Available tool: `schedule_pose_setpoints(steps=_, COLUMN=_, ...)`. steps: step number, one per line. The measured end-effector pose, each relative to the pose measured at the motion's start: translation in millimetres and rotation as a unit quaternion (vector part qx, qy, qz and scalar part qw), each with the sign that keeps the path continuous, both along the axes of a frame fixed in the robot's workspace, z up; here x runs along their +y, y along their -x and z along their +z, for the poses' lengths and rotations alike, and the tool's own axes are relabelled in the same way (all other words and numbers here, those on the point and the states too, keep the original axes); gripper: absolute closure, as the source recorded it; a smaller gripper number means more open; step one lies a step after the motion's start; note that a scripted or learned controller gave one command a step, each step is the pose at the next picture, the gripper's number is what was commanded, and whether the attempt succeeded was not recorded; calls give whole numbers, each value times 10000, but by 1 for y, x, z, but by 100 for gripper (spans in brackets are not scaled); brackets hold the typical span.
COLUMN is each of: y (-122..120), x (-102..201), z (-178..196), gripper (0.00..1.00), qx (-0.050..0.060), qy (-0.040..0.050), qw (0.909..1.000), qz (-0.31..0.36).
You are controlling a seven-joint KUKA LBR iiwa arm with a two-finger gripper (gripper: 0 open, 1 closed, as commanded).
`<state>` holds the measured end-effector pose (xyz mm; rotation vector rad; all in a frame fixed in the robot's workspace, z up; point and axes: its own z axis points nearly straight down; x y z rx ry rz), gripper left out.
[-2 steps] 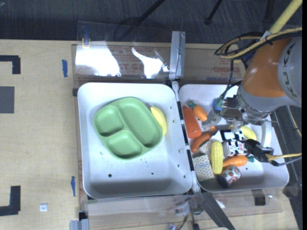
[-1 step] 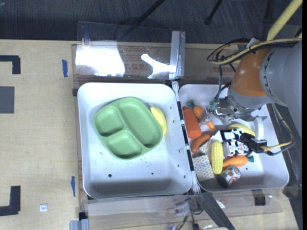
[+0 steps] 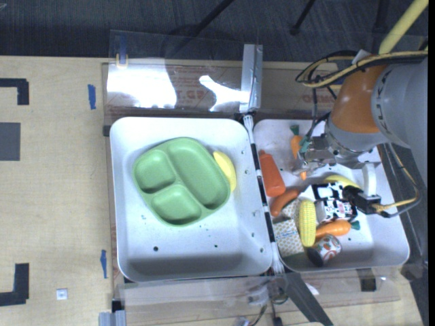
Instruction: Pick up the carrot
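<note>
Progress: grasp not yet confirmed. Carrot lies in the right bin, at its far edge, just beside the pincer; pincer state: cannot tell. Right bin also holds corn and other toy food. Left of it, 1 bin holds a green tray.

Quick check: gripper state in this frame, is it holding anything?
Gripper: low over the right bin near a small carrot; state cannot be told.
</note>
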<state>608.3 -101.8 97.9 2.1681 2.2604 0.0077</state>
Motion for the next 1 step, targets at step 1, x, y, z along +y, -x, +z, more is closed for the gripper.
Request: schedule_pose_setpoints(steps=1, y=-59, x=17, z=88, gripper=100, qx=40, qy=-6, qw=9969, qz=788)
